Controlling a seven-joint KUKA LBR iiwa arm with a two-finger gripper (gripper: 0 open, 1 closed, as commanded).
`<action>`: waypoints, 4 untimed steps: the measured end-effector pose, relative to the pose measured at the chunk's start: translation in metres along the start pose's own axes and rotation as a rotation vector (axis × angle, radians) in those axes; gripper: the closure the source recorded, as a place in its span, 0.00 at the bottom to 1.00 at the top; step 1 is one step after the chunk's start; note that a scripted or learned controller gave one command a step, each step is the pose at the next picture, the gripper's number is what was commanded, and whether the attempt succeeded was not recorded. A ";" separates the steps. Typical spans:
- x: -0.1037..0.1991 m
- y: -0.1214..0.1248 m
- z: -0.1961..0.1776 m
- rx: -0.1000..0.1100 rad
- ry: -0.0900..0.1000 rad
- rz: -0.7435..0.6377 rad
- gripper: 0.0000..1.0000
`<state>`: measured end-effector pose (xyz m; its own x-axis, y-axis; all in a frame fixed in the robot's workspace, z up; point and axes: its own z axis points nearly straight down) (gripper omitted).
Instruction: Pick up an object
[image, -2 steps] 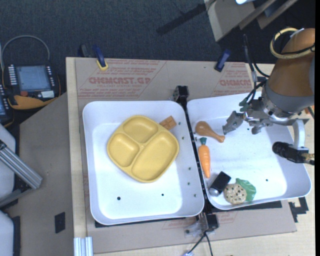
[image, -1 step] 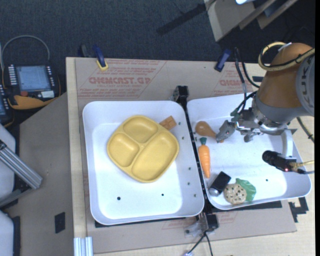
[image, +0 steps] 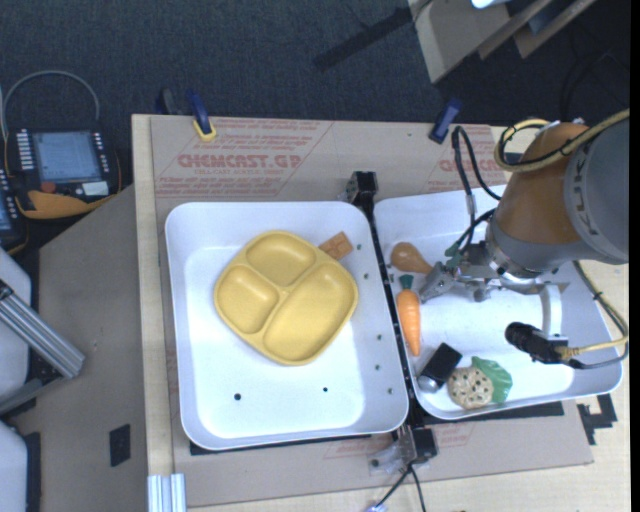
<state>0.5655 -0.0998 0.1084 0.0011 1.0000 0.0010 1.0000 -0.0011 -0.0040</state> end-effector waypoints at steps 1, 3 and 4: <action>-0.003 0.002 0.020 -0.007 -0.005 0.002 0.00; -0.001 0.005 -0.057 -0.011 -0.003 -0.002 1.00; -0.008 0.010 -0.118 -0.013 -0.003 -0.002 1.00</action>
<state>0.5756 -0.1082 0.2269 -0.0004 1.0000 -0.0024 1.0000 0.0005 0.0086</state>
